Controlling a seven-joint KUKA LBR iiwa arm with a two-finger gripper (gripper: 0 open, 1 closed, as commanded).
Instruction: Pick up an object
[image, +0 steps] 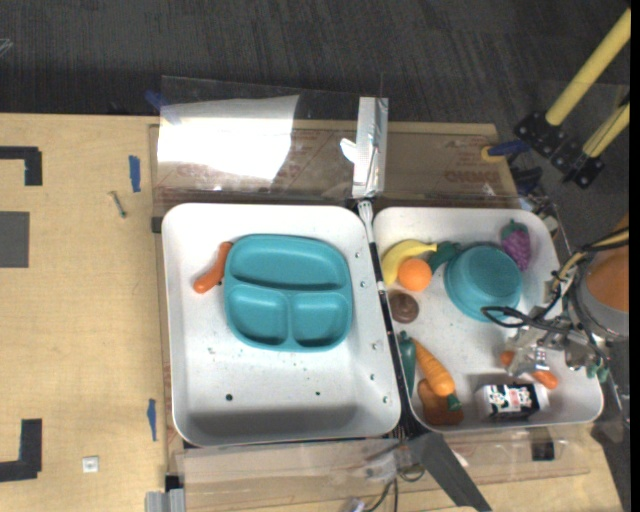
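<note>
Down at the near edge of the right white bin (570, 415), a small black-and-white labelled can (512, 399) lies on its side, long axis running left-right. Just beyond it hovers the gripper (540, 350), over a small orange piece (545, 378); can't tell its state. Farther back sits a teal plastic bowl (485, 280).

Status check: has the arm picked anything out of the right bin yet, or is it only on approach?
Nothing looks lifted yet. The gripper sits low in the right bin, beside the teal bowl and above the small dark can. I can't tell whether anything is between its fingers. The carrot, orange and banana lie in the bin. Grasp and lift remain.
</note>
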